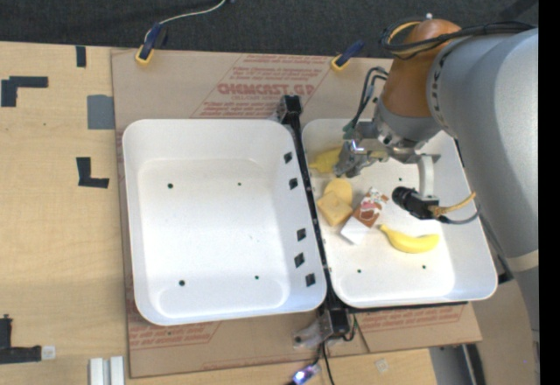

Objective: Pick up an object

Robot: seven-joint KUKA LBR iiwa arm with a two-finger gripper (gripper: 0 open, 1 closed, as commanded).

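The right bin (pixel 464 283) holds several small objects. A yellow piece (pixel 322 161) lies by the bin's left wall. Just below it sits a tan wedge-shaped block (pixel 335 202). To the right of that block are a small red and white item (pixel 370 210) and a white block (pixel 353 234). A banana (pixel 409 241) lies further right. My gripper (pixel 350 156) reaches down into the upper left of this bin, right beside the yellow piece and just above the tan block. The wrist with its orange band (pixel 418 77) hides how the gripper meets the objects.
The left bin (pixel 140 199) sits beside the right one, with a black divider strip (pixel 302 199) between them. A black connector with a yellow cable (pixel 413 200) hangs over the right bin. The grey arm (pixel 499 129) covers that bin's right side.
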